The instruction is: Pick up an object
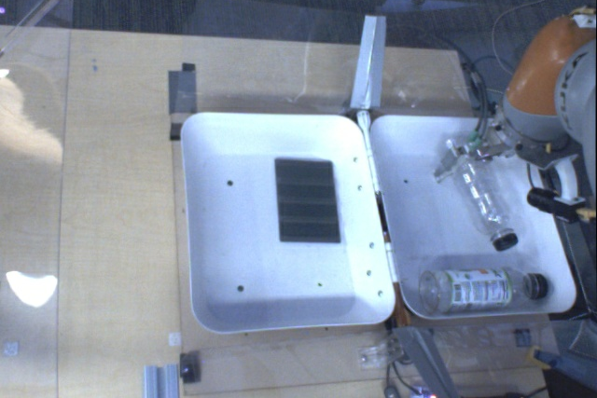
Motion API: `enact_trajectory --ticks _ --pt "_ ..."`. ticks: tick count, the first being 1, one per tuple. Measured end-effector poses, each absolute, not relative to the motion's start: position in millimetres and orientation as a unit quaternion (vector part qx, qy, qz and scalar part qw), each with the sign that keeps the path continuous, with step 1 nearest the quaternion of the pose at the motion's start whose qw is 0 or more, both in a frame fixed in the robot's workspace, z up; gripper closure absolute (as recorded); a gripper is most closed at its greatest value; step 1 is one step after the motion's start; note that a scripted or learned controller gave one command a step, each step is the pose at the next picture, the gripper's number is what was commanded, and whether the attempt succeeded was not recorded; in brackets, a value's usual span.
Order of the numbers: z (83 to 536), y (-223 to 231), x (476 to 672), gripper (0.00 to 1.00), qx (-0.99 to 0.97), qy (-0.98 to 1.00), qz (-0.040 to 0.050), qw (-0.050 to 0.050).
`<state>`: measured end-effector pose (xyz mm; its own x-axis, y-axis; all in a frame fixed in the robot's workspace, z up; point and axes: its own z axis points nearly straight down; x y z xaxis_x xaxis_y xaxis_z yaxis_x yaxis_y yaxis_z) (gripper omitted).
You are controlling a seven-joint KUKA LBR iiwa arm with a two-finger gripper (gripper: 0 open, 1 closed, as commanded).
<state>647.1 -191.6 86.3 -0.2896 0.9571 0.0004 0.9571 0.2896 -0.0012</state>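
The gripper [454,157] is seen at the upper part of the right bin [410,200]; whether it is apart or together cannot be told. A small clear bottle [487,210] is seen just below it. A larger labelled bottle [476,288] is laid along the bin's lower edge. A black ridged block [307,199] is seen in the left bin [215,228].

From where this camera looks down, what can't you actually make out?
- Gripper: too small and glinting in the camera view to tell whether its fingers are open or shut.
- Arm: cut off by the right edge.
- Label on the lying bottle: print too small to read.
- Clear thin object below the gripper: transparent, so its outline is uncertain.
- Dark slatted rectangle in the left bin: what it is cannot be told.
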Motion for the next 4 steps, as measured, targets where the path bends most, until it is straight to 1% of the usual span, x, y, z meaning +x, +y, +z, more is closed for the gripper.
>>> enact_trajectory --ticks 1,2,3,4 --pt "88 -205 600.0 0.0 -0.593 -0.805 -0.0017 -0.004" --pt "90 -205 549.5 0.0 -0.568 -0.823 -0.003 -0.006" --pt "88 -204 612.3 0.0 -0.562 -0.827 -0.0021 -0.005" --pt "88 -207 666.1 0.0 -0.548 -0.836 0.0035 0.008"
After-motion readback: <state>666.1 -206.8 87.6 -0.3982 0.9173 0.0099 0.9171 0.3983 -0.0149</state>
